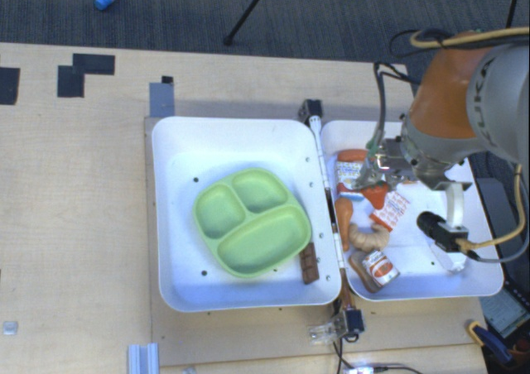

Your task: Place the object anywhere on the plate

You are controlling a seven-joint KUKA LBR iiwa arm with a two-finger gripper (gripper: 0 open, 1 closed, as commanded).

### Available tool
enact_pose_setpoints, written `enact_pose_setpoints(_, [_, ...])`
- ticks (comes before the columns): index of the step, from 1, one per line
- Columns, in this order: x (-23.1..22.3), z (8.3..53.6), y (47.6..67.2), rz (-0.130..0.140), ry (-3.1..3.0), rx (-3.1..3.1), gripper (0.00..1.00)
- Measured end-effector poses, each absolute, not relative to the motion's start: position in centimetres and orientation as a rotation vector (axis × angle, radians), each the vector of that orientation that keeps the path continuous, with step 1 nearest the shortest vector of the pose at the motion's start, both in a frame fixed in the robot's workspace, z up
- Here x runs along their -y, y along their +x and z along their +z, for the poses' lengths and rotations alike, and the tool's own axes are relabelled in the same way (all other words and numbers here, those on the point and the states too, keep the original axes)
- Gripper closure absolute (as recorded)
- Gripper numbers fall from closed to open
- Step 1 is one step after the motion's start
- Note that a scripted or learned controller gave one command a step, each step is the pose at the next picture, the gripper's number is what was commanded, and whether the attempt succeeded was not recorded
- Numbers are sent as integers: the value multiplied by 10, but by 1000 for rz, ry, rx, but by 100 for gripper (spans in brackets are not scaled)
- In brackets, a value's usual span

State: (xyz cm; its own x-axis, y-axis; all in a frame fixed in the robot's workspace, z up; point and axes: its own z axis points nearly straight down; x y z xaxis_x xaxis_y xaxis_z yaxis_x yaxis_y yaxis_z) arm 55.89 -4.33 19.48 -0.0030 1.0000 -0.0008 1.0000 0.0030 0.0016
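Nearest the camera, a small can (378,268) with a red and white label is lying on its side at the near edge of the right bin (480,285), with a brown bar-shaped piece (308,264) resting on the left bin (166,198) floor by its near right corner, touching the plate's rim. Beyond the can, a knobbly tan item resembling ginger (365,237) is lying beside an orange carrot-like piece (343,213) along the bin's left wall. The green three-compartment plate (252,222) is sitting in the middle of the left bin, all compartments bare. Further back, a red and white packet (391,208) and a flat printed packet (351,172) are crowding the far left corner of the right bin. The gripper (383,164) is hovering over this cluster; whether its jaws are apart or together cannot be told, and nothing is visibly held. Which object is being targeted cannot be confirmed. In judgement, the packets would be light, thin and slippery, best pinched across an edge; the can is rigid and liable to roll, best taken across its body.
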Motion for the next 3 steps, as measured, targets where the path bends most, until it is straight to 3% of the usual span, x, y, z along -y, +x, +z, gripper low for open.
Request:
enact_pose_setpoints(1, [-14, 184, 600, 3, 2215, -2228, 100])
enact_pose_setpoints(2, [-10, 184, 558, 1, 2218, -2224, 100])
enact_pose_setpoints(3, [-39, 184, 497, 1, 2218, -2227, 100])
